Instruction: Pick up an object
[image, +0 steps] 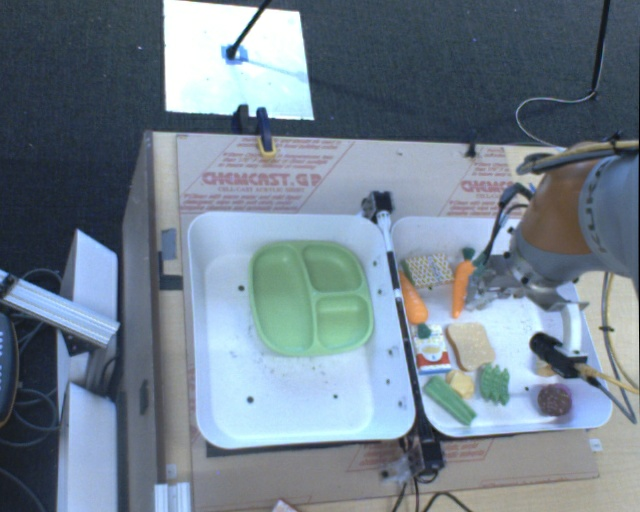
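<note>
Currently, the gripper (487, 288) is hanging low over the right bin (590, 415), just beside a carrot (461, 285); its grip state cannot be determined. Toy foods are lying scattered there, while a green divided plate (308, 298) is resting in the left bin (215, 400).

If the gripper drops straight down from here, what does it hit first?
Most likely the upright carrot, just beside the gripper in the right bin; depth is unclear, so it could land on bare bin floor instead.

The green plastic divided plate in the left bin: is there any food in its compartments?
Empty. The green plastic divided plate shows three bare compartments.
</note>
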